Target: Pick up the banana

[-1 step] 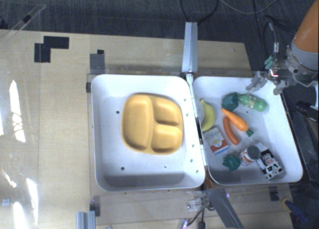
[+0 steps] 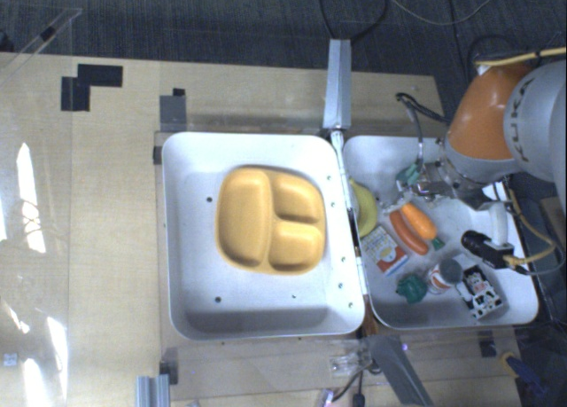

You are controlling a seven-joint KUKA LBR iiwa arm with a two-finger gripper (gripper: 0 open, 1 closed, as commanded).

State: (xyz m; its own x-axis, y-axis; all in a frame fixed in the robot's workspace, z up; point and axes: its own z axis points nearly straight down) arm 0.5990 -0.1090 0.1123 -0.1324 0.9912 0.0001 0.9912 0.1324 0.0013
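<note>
1. Bench [image 2: 89, 219], pale wood, seen from above at a slant; two shallow white bins sit on it side by side, their inner walls touching along the middle.
2. Left bin [image 2: 190, 308]: it holds a yellow plate [image 2: 270, 219] with three compartments, lying flat near the bin's centre and well apart from me.
3. Right bin [image 2: 376, 152]: this is the one I reach into. My arm [image 2: 536, 121] enters from the right of the view, with its orange band [image 2: 478, 121] over the bin's far right corner.
4. My gripper [image 2: 418, 179] hangs over the far half of the right bin, pointing toward the dividing wall. Whether my jaws are spread or pressed together I cannot tell, because the wrist hardware hides them. Nothing is seen held.
5. Banana [image 2: 363, 206], yellow-green: it lies on the floor of the right bin along the left wall, just beside the divider. It lies near my gripper, to the left of it in the view and a little nearer the camera, with bare bin floor between us.
6. Carrot [image 2: 415, 226], orange: it lies aslant in the middle of the right bin, just on the near side of my gripper and right of the banana.
7. Small printed carton [image 2: 383, 250]: it lies between the banana's near end and the carrot.
8. Green object [image 2: 410, 288] and small red-and-white can [image 2: 437, 281]: they sit side by side near the front wall of the right bin. What the green object is I cannot tell.
</note>
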